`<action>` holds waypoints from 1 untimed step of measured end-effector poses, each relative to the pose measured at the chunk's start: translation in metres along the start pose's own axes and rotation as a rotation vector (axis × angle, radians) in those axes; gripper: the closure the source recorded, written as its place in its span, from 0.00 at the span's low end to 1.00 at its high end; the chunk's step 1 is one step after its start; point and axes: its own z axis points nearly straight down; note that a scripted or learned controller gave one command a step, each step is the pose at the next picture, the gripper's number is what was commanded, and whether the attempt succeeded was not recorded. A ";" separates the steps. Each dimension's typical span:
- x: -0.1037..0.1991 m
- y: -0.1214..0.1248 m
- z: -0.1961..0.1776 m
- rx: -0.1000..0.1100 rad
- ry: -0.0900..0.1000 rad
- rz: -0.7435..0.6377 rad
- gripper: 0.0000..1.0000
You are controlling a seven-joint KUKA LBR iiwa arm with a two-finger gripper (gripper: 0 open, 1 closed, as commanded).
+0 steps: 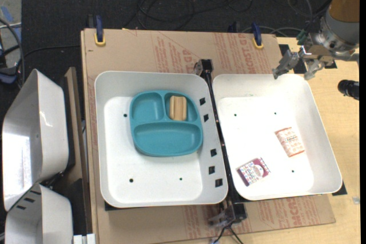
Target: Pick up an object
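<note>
My gripper (296, 69) hangs over the far edge of the right bin (320, 117), near its back right corner, open with nothing between its fingers. Two flat packets lie on that bin's floor, well below the gripper: an orange-and-white one (290, 142) and a purple-and-white one (253, 171) nearer the front. In the left bin (108, 123) rests a teal divided tray (166, 124), and a small tan wooden block (178, 107) lies in its upper right compartment.
The two bins meet along a black-clipped seam (213, 123) in the middle. A cardboard sheet (171, 48) lies under both. Other white bins (28, 134) stand off the bench at the left. Cables trail across the dark floor behind.
</note>
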 end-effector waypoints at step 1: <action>0.001 0.002 -0.009 -0.013 -0.002 -0.003 0.00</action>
